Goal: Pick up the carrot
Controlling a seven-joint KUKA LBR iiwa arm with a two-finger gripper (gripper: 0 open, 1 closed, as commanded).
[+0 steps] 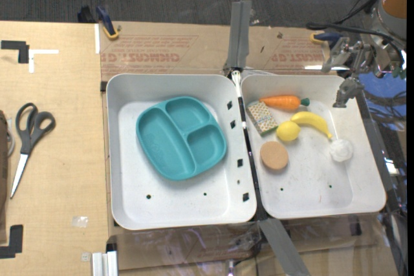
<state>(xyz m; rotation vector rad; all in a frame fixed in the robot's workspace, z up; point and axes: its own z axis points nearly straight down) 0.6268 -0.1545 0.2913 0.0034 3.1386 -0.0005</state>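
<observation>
Jaws [349, 84] hang above the right bin's [362, 197] far corner, carrot [282, 101] apart.

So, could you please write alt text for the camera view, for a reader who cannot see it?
An orange carrot lies at the back of the right bin, beside a banana, a lemon, a patterned sponge, a tan disc and a white ball. The end effector hangs over that bin's far right corner. The left bin holds a teal divided plate.

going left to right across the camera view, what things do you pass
scissors → teal divided plate → patterned sponge → carrot → banana → white ball → gripper
</observation>
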